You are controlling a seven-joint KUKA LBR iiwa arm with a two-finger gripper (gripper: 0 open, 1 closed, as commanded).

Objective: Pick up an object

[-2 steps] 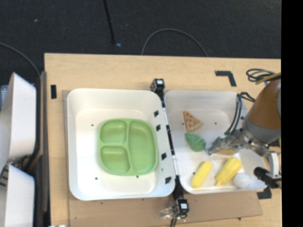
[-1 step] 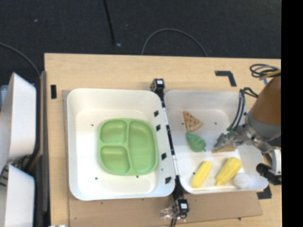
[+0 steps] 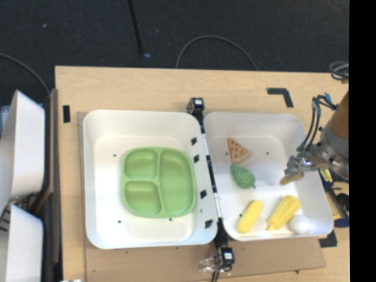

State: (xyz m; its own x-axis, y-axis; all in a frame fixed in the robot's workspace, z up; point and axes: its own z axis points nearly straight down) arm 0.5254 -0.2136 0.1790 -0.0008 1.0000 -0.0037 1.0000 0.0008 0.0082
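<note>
**Ana:** Camera view first, from the big things to the small ones. The worktop carries two white bins. The left bin holds only a green plate with sections. The right bin holds all the small things, so the pick must happen there.

**Ben:** And the arm?

**Ana:** The arm reaches in from the right, and the end effector hangs over the right side of the right bin. I cannot tell if it is apart or together; it is too small and blurred. I see nothing clearly between it.

**Ben:** Which things are near it?

**Ana:** Just below it lies a yellow corn cob, tilted, and a second corn cob is beside that one, more to the left. A green leafy piece is near the middle of the bin, and a pizza slice is above it. A small white ball sits in the lower right corner, touching the nearer corn or almost so.

**Ben:** So how to do it well?

**Ana:** I think the nearer corn is the best choice. The end effector should turn to close across the narrow side of the cob, not along it, and come straight down on its middle. The ball and the bin wall are close, so a descent too far to the right could hit them.
</note>
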